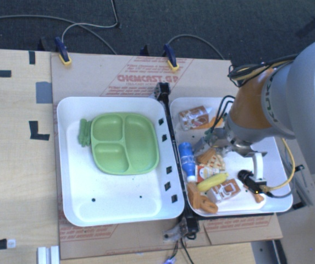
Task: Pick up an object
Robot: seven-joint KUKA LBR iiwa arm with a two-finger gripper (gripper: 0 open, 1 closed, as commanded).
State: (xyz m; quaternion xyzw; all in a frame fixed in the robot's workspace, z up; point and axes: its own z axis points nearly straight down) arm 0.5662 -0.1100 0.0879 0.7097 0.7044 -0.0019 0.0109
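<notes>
Grey arm [289, 92] over cardboard-lined bench [141, 78], two white bins [69, 147], dark carpet [201, 10] beyond.

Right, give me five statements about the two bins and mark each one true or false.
1. The green plate lies in the left bin. True.
2. The plate has three sections. True.
3. The blue bottle lies in the left bin. False: it is in the right bin, near the wall between the bins.
4. The banana is on the green plate. False: it lies among the items in the right bin.
5. The arm reaches over the right bin. True.
</notes>
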